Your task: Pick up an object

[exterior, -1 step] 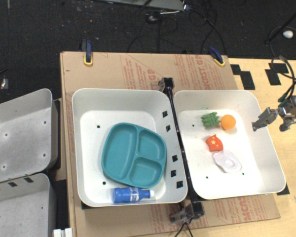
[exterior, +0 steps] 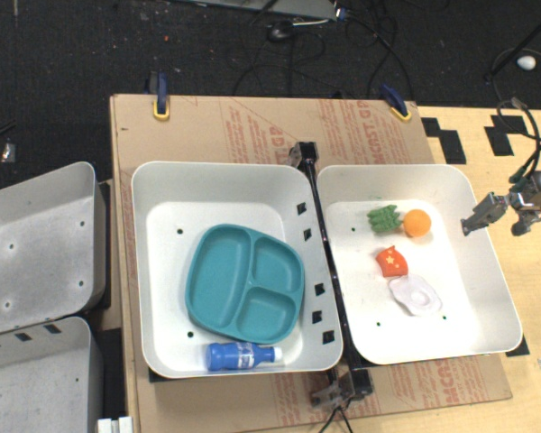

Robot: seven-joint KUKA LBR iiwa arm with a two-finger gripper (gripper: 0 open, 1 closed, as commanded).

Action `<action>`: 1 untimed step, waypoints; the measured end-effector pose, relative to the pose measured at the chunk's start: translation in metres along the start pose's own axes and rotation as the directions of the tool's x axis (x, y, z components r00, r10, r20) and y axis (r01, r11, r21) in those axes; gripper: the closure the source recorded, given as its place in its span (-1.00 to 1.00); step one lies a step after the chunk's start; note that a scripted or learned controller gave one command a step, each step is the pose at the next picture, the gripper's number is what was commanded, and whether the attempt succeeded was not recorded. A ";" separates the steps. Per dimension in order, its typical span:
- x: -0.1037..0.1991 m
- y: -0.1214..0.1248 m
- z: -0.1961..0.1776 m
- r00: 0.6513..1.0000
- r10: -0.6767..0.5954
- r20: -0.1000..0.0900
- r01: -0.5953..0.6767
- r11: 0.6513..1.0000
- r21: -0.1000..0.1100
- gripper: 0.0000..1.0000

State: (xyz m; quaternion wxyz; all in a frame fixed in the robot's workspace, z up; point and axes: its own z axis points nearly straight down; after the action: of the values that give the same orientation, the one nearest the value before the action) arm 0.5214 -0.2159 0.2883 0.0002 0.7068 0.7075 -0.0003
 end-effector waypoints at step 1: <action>0.002 0.007 0.055 1.000 0.001 -0.002 -0.001 1.000 0.005 -1.00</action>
State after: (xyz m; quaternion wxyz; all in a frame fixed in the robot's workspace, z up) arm 0.5283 -0.2140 0.2330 -0.0021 0.7072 0.7070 -0.0012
